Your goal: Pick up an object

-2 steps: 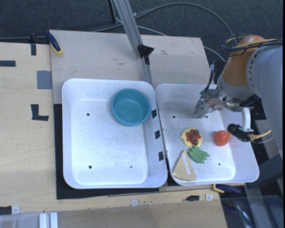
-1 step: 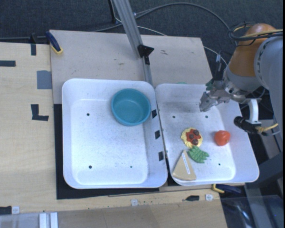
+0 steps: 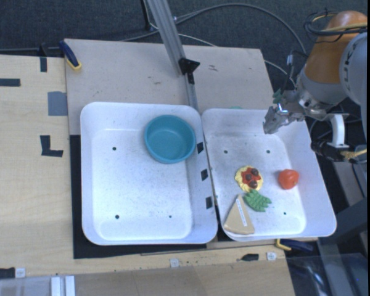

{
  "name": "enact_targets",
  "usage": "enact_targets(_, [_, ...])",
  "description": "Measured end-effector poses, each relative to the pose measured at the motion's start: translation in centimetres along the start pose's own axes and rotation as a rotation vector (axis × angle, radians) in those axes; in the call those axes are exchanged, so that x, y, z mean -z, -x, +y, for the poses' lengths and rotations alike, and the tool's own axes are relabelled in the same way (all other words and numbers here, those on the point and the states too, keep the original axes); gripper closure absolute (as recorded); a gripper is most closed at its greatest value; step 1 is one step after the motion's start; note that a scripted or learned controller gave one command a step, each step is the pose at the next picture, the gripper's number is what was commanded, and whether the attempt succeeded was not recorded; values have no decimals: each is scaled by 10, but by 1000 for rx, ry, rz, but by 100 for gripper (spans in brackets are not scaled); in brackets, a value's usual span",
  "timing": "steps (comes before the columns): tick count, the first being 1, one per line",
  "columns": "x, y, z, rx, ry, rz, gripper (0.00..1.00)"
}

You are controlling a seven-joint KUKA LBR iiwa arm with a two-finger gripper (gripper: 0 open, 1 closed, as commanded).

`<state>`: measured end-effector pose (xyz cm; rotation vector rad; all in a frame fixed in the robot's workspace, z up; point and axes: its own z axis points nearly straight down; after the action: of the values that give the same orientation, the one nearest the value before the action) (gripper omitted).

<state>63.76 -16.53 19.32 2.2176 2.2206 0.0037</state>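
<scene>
Tomato [image 3: 288, 179] (red) below gripper [image 3: 271, 126]

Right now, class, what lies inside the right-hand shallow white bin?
Inside the right-hand shallow white bin: a small red round object, a yellow-and-red disc, a green leafy piece and a tan wedge. Nothing visible is covered.

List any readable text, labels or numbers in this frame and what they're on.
No readable text in the camera view.
Blue bowl: no marking visible.
Wedge-shaped toy: a pale streak, too blurred to tell if it's writing.
Round yellow toy with red spots, green leaf toy, red toy: no lettering visible.
Arm and gripper: no legible label.
</scene>
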Motion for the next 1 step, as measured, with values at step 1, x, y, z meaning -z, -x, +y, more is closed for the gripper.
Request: enact_targets(1, [62, 0, 5, -1, 1, 0, 100])
